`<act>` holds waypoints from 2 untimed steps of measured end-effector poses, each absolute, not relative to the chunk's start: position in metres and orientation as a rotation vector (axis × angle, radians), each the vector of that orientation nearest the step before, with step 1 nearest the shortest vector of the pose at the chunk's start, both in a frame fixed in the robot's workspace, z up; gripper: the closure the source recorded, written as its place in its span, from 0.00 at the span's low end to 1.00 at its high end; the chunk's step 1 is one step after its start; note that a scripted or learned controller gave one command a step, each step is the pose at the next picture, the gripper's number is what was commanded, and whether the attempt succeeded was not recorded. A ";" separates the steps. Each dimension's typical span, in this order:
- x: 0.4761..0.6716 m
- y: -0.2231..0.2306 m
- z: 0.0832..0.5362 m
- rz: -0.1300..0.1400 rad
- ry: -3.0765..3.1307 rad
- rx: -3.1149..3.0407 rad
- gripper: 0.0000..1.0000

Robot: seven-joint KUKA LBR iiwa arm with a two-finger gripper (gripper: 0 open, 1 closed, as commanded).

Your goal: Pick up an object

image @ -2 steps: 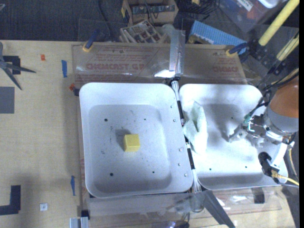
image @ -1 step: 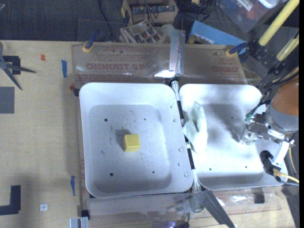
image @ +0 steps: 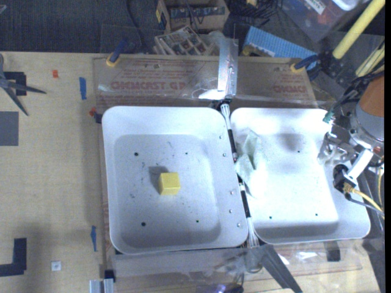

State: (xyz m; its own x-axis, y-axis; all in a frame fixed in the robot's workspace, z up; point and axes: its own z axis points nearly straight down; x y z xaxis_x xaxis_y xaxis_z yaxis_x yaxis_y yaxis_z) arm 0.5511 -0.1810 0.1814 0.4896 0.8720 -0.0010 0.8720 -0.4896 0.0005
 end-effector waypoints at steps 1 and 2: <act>0.593 -0.208 0.170 -0.003 0.827 3.032 1.00; 0.658 -0.220 0.121 -0.002 0.383 3.119 1.00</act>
